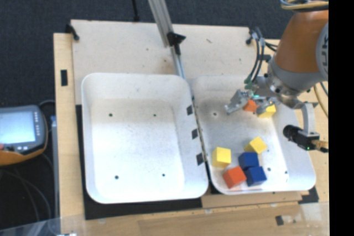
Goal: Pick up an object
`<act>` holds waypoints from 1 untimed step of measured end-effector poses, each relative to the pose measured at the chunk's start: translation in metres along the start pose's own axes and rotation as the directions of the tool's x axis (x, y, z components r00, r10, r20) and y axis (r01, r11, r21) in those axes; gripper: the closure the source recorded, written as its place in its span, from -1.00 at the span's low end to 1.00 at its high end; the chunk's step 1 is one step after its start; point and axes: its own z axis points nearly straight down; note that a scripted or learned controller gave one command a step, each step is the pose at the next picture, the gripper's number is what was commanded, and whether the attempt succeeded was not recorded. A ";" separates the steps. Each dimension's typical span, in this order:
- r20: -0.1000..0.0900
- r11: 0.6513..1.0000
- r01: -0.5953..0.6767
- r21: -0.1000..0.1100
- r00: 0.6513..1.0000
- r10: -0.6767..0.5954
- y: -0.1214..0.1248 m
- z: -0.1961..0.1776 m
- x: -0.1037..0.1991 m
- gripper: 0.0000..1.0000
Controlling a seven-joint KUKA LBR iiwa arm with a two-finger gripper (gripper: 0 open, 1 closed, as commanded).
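Nearest you, at the front of the right bin point(298, 177), five blocks are sitting in a cluster: an orange block point(234, 176) touching a blue block point(256, 175), a second blue point(248, 160) just behind, a yellow block point(222, 156) to the left and another yellow point(258, 145) to the right. Farther back, the jaws point(251, 103) are hanging low over the same bin, with an orange cube point(251, 106) and a yellow cube point(267, 110) right at them. Whether they are closing on either, I cannot tell; the wrist is covering the contact. You are advised to confirm a cube is sitting squarely between the fingers before lifting, and to lift straight up. The two cubes are crowding each other, so one may be dragged along. The bin's right wall is standing near. The left bin point(97, 119) is lying well apart across the desk point(121, 44), and a slanted metal rail point(157, 0) is rising behind.
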 end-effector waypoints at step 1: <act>0.000 1.000 -0.002 -0.001 1.000 0.002 0.000 0.000 0.000 -1.00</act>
